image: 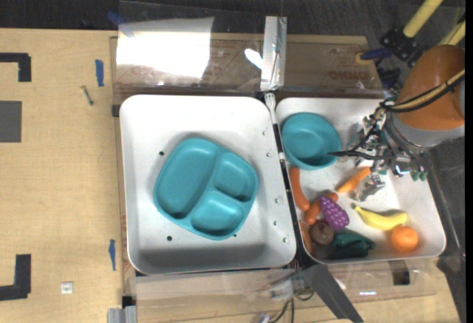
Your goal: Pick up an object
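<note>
The right bin (432,199) holds several toy foods. A small orange carrot piece (352,182) lies near its middle, and my gripper (374,175) hangs low just to the right of it, touching or nearly touching it. Nothing is visibly lifted. A yellow banana (380,219) and an orange (404,238) lie in front of the gripper. Purple grapes (333,212), a brown round item (321,233) and a dark green item (352,244) sit at the front left. A long carrot (298,190) lies along the left wall.
A teal bowl (310,138) stands in the right bin's back left corner, left of the gripper. The left bin (140,122) bears a teal divided plate (207,186). The arm's orange band (437,89) rises over the right bin's back right.
</note>
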Robot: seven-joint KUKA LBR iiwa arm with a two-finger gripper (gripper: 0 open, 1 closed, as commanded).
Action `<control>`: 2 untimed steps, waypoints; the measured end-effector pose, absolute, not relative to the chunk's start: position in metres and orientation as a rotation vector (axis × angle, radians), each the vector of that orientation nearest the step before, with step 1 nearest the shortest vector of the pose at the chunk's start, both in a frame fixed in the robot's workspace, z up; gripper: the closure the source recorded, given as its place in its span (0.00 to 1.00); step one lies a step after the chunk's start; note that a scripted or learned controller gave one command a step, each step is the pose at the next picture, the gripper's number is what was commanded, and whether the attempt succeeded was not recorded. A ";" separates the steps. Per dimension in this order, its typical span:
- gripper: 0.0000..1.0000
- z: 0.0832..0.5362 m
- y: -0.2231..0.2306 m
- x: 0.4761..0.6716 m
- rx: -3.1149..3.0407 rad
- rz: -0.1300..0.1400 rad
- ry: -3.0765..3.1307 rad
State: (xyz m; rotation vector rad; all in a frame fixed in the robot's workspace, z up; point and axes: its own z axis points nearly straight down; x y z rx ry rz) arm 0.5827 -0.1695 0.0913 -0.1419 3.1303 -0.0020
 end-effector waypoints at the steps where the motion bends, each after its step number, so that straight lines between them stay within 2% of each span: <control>1: 0.00 0.089 -0.170 0.554 0.015 -0.001 3.131; 2: 0.00 0.090 -0.119 0.538 0.191 0.000 3.123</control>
